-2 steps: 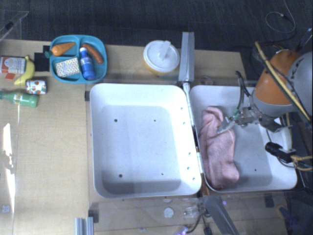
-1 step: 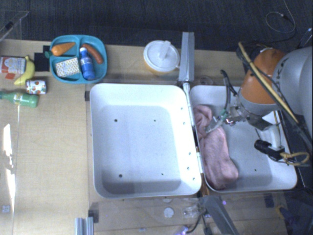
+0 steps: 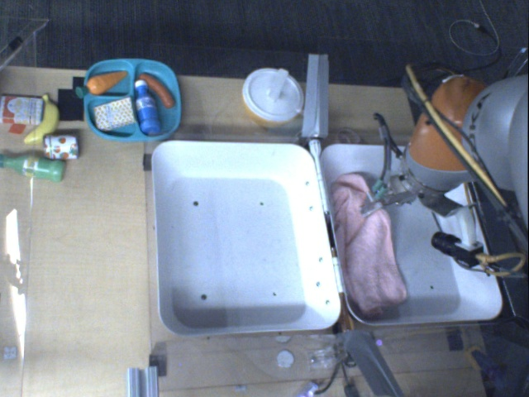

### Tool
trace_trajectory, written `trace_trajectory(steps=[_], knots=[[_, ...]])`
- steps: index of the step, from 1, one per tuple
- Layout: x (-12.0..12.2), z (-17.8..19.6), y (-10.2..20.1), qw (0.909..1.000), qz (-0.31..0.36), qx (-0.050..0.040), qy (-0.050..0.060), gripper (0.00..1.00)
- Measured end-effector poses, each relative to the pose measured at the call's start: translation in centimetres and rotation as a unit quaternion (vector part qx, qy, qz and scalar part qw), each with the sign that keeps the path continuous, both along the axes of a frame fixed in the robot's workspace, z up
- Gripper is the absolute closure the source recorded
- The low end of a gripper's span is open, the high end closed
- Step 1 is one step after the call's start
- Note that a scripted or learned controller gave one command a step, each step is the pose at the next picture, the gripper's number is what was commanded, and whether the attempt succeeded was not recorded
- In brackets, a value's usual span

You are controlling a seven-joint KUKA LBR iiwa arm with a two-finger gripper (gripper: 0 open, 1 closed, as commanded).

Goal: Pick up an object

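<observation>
A pink folded cloth [image 3: 368, 242] lies along the left side of the right bin [image 3: 450, 300]. My gripper [image 3: 378, 197] hangs just above the cloth's upper right edge, reaching in from the right, and nothing shows lifted in it. The grey arm with its orange band [image 3: 442, 135] rises behind it at the right.
The left bin [image 3: 240, 238] sits beside the right one, with a metal divider bar [image 3: 315, 98] behind them. On the bench at the back left stand a blue divided tray [image 3: 132, 99] with toy food, a white lidded cup [image 3: 273, 96], a banana, a small can and a green bottle.
</observation>
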State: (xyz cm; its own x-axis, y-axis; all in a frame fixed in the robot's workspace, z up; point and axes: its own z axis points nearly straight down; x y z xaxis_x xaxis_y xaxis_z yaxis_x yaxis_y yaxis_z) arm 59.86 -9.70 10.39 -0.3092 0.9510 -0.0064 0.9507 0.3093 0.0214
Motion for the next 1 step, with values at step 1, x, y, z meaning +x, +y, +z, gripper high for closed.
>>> trace_trajectory(steps=[1], knots=[[7.14,8.22,2.41,0.9943,0.106,-0.002,0.008,1.0]])
